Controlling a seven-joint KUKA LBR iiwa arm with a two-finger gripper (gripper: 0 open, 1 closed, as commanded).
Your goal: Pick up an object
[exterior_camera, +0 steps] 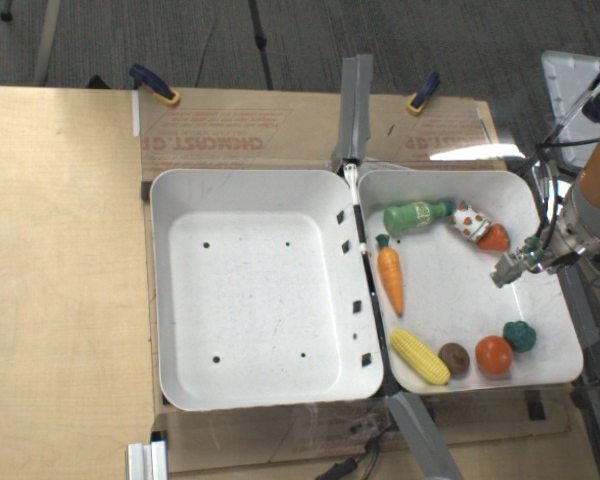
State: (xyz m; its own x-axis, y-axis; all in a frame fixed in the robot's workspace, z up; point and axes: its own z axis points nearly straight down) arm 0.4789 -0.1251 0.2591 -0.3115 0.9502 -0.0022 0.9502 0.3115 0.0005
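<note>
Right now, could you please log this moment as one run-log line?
gripper: right bin's right side, holding nothing | nearest: red-white toy strawberry | orange plastic carrot: untouched | left bin

**Colours in my two bins**

Both my bins are white: the left bin (255,288) and the right bin (450,298). At my nine o'clock lies an orange carrot (391,278) with a green top. Toward eleven: a green bottle (416,215). At seven: yellow corn (420,356), brown doughnut (454,357), red tomato (493,355), dark green broccoli (520,336).
</note>
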